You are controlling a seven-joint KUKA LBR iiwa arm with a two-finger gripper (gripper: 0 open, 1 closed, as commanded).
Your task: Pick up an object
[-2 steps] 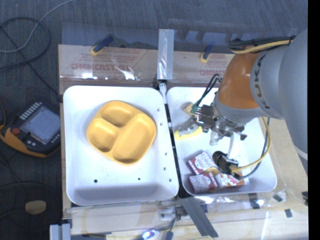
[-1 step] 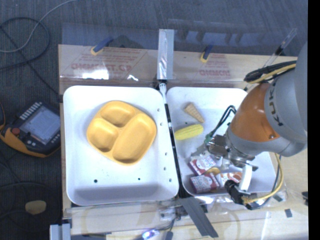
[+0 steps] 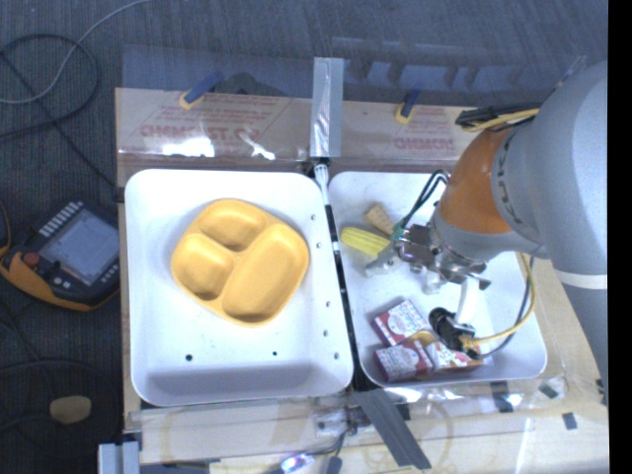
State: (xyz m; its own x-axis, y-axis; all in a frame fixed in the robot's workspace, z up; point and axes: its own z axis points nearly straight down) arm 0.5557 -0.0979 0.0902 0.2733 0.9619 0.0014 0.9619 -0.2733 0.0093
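The gripper (image 3: 432, 282) hangs low in the right bin (image 3: 513, 358), beside the corn cob (image 3: 365, 241); the red carton (image 3: 400, 321) lies just below; it might miss and push things away; its grip state I cannot tell

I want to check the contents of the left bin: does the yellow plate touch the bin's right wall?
Apart. The camera view shows white floor between the yellow plate and the left bin wall.

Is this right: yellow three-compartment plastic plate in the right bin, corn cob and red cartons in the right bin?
Not quite. The camera view shows the yellow three-compartment plastic plate in the left white bin. The yellow corn cob and red cartons do lie in the right white bin.
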